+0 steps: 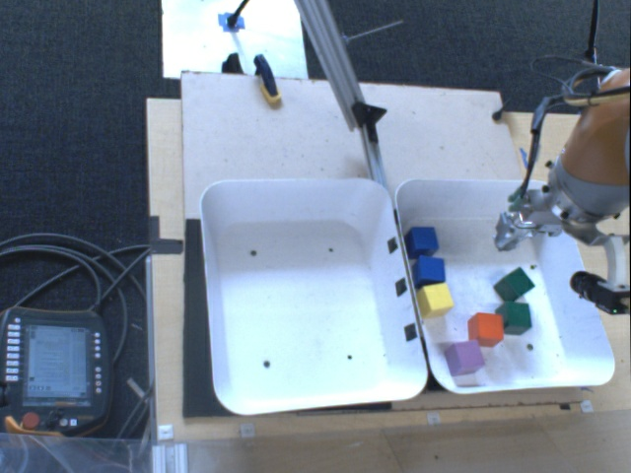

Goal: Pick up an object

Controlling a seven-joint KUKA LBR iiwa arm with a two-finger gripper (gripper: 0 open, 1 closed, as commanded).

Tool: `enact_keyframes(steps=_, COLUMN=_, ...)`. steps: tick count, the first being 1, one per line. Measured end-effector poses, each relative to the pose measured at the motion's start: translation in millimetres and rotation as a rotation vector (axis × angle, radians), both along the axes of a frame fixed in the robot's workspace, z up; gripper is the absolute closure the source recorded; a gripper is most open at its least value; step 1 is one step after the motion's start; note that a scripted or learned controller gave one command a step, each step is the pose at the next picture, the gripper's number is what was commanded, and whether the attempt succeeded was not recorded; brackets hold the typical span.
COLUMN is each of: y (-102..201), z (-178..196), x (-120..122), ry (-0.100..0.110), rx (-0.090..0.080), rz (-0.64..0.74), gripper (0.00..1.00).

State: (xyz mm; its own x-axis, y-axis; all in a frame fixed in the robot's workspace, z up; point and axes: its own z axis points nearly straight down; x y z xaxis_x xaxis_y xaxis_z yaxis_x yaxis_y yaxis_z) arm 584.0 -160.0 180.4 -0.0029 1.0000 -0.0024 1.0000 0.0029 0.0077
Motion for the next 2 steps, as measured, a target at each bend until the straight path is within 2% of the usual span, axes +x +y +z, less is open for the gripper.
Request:
enact_keyframes(steps=1, y=1, z=56, x=12, ry=-0.001, rx=0.0, rz=0.002, gripper=1.0)
enact_keyframes(steps=2, y=1, z=85, x=13, ry=0.003, rx=0.001, rz=0.001, gripper=1.0)
